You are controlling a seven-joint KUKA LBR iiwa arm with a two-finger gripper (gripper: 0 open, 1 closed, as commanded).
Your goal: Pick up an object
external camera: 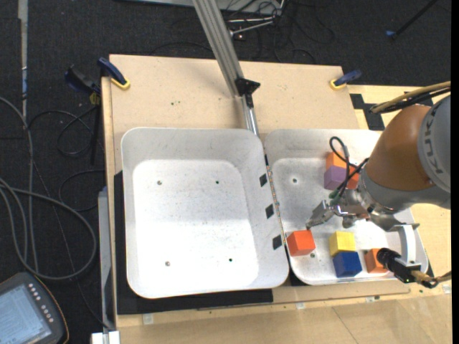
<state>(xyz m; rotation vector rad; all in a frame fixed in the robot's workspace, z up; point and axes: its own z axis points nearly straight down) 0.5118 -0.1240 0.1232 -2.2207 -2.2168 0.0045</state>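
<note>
Several blocks lie in the right bin (301, 153). An orange cube (301, 242) sits by its left wall, with a yellow cube (343, 241) to the right of it and a blue cube (347, 264) just in front of that. A brown-orange block (374, 261) lies at the front right. A purple block (334, 178) and an orange block (335, 162) sit together farther back. My gripper (332, 219) hovers over the bin's middle, between the purple block and the yellow cube. It is open, with nothing between its fingers.
The left bin (190, 210) lies beside the right one. A slanted metal pole (219, 38) reaches down to the bins' shared back edge. The grey and orange arm (405, 160) covers the right bin's right side. Clamps (115, 74) hold the board's back corners.
</note>
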